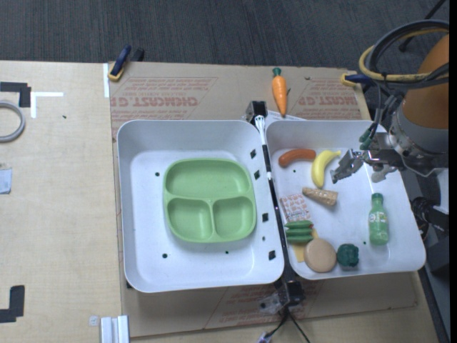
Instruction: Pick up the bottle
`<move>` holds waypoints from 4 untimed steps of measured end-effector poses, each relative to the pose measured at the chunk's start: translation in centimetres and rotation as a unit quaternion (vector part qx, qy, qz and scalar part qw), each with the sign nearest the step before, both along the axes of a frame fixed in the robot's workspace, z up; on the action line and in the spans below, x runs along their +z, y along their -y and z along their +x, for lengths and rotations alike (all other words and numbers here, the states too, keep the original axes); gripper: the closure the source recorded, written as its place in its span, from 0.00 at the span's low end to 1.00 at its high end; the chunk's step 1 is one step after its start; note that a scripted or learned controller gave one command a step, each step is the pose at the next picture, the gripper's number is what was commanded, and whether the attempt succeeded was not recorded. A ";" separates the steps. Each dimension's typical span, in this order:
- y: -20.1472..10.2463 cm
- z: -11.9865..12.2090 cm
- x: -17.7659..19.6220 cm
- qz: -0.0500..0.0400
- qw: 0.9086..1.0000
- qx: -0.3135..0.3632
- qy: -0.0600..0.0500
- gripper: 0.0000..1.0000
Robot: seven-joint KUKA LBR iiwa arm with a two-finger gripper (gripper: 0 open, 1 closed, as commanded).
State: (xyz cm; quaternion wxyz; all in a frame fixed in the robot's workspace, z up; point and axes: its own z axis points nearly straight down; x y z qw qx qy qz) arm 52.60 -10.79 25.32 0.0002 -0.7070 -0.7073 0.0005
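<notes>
From my feed the arm point(421, 113) is cut off at the right edge and the gripper point(348, 167) is small and blurry over the right bin point(407, 252), so I cannot tell its state. Left bin point(136, 213) holds a smooth green three-section tray point(210, 201); the right bin is crowded with a banana point(323, 166), sausage point(296, 156), wedge point(320, 196), round bun-like piece point(320, 255), green veg point(298, 231) and dark green lump point(348, 255). Bottle point(378, 219), green translucent plastic, lies near the right wall, apart from the gripper; a carrot point(278, 90) sits outside on cardboard.
</notes>
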 end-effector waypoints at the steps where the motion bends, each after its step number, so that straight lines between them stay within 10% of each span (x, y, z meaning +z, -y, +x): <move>1: 5.4 -1.0 -8.4 0.000 1.000 0.025 0.000 0.00; 2: 9.9 0.8 -15.7 0.007 0.945 -0.326 -0.003 0.00; 3: 10.3 0.7 -14.7 0.002 0.945 -0.326 -0.001 1.00; 4: 7.8 -4.9 -5.5 0.000 0.970 -0.241 0.000 1.00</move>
